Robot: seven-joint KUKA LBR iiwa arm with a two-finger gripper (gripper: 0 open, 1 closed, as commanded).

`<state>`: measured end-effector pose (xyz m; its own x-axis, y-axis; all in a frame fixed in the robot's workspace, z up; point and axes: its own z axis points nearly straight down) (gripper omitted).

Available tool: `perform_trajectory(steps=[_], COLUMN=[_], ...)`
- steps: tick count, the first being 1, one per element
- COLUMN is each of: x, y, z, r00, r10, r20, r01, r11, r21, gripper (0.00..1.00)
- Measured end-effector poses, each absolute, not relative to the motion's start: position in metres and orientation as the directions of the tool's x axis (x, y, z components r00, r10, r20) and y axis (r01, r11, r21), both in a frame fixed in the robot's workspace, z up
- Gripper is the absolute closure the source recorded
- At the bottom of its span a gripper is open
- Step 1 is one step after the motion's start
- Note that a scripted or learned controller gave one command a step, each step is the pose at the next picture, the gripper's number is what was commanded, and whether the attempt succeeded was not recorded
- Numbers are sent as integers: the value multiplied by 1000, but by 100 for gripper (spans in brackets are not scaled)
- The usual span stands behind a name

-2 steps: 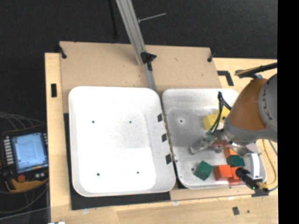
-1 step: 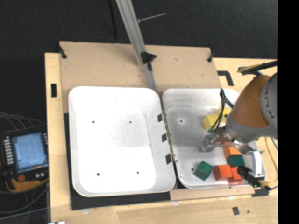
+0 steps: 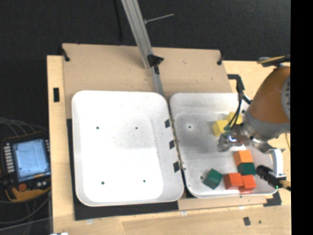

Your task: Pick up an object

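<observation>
In the right bin (image 3: 195, 116) lie a yellow block (image 3: 220, 127), a green block (image 3: 212, 178) near the front, and a cluster of orange blocks (image 3: 239, 180) with a dark green block (image 3: 247, 168) at the front right. Another orange block (image 3: 242, 156) sits just above that cluster. My gripper (image 3: 229, 142) hangs low over the bin, just below and right of the yellow block and above the orange blocks. The arm's orange band (image 3: 269, 99) covers the bin's right side. Nothing shows between the fingers.
The left bin (image 3: 120, 146) lies beside the right one. A slanted metal pole (image 3: 139, 28) rises behind the bins. A handheld screen unit (image 3: 27, 160) sits off the bench at the left.
</observation>
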<state>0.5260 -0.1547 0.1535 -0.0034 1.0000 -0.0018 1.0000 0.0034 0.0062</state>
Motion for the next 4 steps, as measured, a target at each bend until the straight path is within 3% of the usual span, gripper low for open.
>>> perform_trajectory(steps=[1, 2, 4], x=[535, 536, 536], y=[-162, -164, -66], z=[211, 235, 229], r00=[-3, -4, -6], r10=[1000, 1000, 1000], r20=[-3, -1, 1], r01=[1000, 1000, 1000], r11=[3, 4, 6], r21=[7, 4, 0], gripper=[100, 100, 100])
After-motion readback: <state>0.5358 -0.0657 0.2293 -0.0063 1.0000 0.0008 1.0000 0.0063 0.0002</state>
